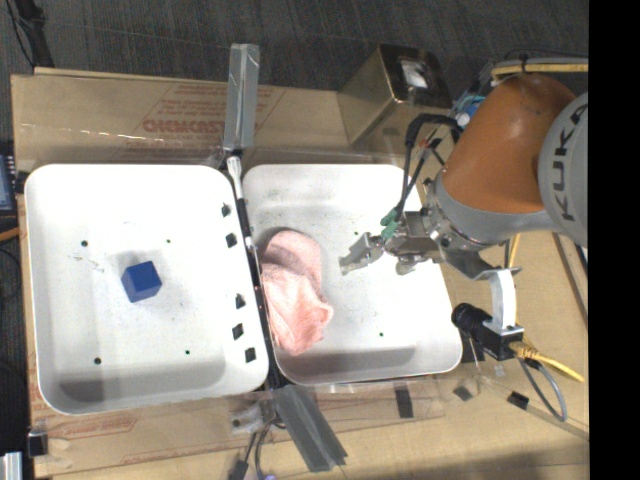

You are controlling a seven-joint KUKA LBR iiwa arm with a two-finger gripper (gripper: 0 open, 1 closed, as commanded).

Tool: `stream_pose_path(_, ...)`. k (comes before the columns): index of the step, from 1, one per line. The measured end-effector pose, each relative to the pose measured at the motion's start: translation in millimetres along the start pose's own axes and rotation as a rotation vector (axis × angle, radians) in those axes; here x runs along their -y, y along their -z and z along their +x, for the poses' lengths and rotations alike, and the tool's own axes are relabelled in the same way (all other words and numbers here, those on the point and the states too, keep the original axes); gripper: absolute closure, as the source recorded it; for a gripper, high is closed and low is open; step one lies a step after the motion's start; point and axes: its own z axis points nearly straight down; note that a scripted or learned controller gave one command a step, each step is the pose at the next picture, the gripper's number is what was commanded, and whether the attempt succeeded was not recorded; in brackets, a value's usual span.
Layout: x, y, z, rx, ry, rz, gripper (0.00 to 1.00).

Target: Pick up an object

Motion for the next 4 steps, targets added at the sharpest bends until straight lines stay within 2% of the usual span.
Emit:
stream_pose_path(1, -62.2, -180.2, -14.4, 0.000, -0.009, -0.005, 0.00)
stream_pose_path(2, -100.6, -181.4, 1.8, 0.001, 0.180, -0.005, 0.00)
stream_pose_path(3, 9.6, -183.2, 12.4, -0.001, 0.123, -0.001, 0.00)
stream_pose_path(4, -5.6, -131.6, 6.2, 0.000, -0.032, -0.001, 0.00)
